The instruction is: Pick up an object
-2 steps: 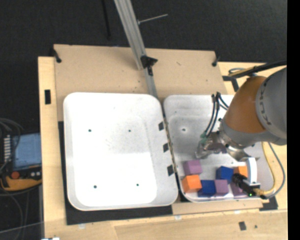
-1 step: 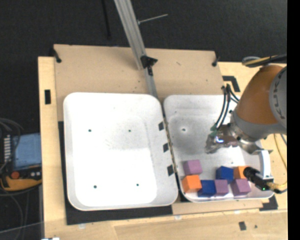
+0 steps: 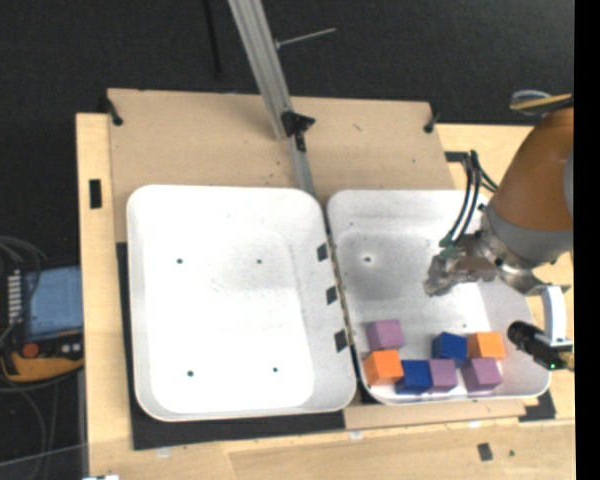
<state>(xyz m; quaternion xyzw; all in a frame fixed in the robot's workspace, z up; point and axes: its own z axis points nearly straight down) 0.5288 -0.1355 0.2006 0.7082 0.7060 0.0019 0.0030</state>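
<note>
A handset [image 3: 42,318] with cables lies well left of the left bin [image 3: 230,208], off the bench's left edge. The left bin sits on the bench [image 3: 270,128], its white floor marked by a few small dark dots. A metal post [image 3: 265,58] slants up from behind the seam where the left bin meets the right bin [image 3: 380,228], and small black clips sit along that seam.

The blocks all lie in the right bin's near part, by its front wall. Nearest the seam is a purple block [image 3: 385,334], with an orange block [image 3: 384,366] touching it just in front. Right of the orange block a blue block [image 3: 415,376] sits against the front wall, touching a second purple block [image 3: 443,374]. Behind those two is a second blue block [image 3: 449,346], and right of it a second orange block [image 3: 487,345]. A third purple block [image 3: 482,373] lies just in front of that orange block.

The gripper [image 3: 450,271] hangs over the right bin's middle, behind the blocks and apart from all of them. Nothing shows between its fingers, and I cannot tell how far apart they stand, as they blur into the grey floor. The arm [image 3: 540,188] reaches in from the right bin's right side.
</note>
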